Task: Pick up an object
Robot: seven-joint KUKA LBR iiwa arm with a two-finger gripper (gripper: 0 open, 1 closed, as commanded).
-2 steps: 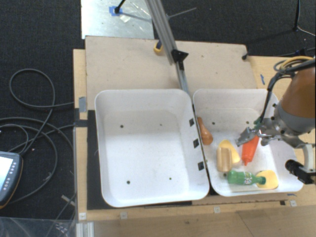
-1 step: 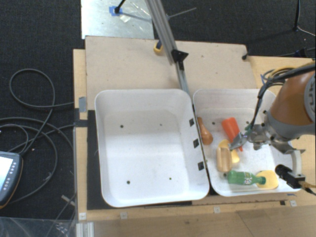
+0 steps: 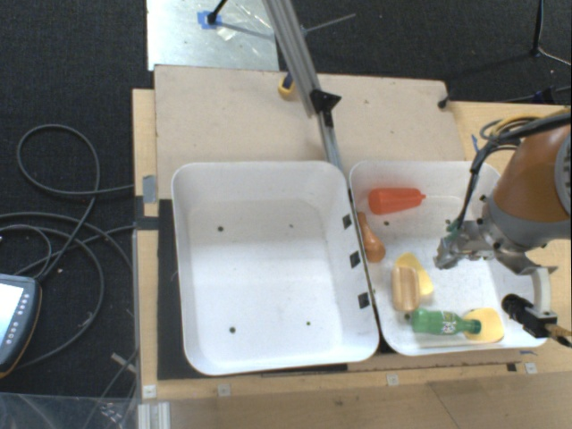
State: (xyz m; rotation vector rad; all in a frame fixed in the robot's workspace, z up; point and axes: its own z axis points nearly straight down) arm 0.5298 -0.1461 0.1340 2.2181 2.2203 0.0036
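Carrot [image 3: 395, 200] near far rim; claw [image 3: 449, 253] mid-bin.

On my counter [image 3: 232, 114]: left white bin [image 3: 268, 266], dark clips on its right wall. Slanted metal pole [image 3: 290, 34] with black clamp over the far side. Black cables [image 3: 54, 195] on dark floor, handheld screen [image 3: 13, 315] at left.

A pale wooden bench [image 3: 241, 114] carries two shallow white bins directly on its top. The left bin [image 3: 192, 266] sits in the middle of the bench, and the right bin [image 3: 366, 179] lies just to the right of it, their rims touching along a seam marked with small black clips. Behind the left bin, bare board stretches to the bench's far edge.
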